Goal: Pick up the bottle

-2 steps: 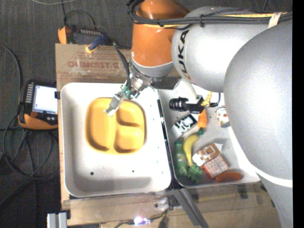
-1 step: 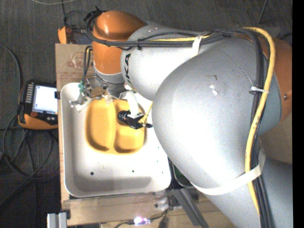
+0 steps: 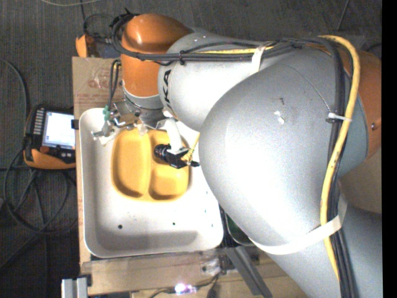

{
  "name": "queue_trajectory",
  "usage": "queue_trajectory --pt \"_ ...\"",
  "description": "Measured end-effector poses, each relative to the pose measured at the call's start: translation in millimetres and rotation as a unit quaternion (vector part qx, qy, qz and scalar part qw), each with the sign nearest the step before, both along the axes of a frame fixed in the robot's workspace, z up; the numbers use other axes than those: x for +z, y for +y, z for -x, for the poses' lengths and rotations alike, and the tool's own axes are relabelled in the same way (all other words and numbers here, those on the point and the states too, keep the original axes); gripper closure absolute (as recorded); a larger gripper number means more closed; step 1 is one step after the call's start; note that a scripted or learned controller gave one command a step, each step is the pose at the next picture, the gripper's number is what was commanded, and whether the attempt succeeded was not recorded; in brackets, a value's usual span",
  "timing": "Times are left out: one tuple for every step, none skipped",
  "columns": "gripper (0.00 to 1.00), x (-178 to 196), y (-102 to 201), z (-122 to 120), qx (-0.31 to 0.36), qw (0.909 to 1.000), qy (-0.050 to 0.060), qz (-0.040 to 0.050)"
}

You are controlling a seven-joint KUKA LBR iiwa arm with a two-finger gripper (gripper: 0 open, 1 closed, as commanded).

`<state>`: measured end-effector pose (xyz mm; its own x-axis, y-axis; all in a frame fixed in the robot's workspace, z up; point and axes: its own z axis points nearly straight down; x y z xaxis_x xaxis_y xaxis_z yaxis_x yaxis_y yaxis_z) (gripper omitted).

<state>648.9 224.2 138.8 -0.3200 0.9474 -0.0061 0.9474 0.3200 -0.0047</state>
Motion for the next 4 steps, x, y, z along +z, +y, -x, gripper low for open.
queue_trajectory --pt "0.00 -45 -24 11 0.233 0.9723 -0.008 -0.0065" --pt "0.00 -44 -46 19 0.312 0.9499 -0.016 -0.0157" --pt "0.00 -43 -52 28 0.315 0.9487 -0.016 -0.0166" --pt "0.00 -43 -80 53 0.395 0.9183 -0.018 -0.0123"
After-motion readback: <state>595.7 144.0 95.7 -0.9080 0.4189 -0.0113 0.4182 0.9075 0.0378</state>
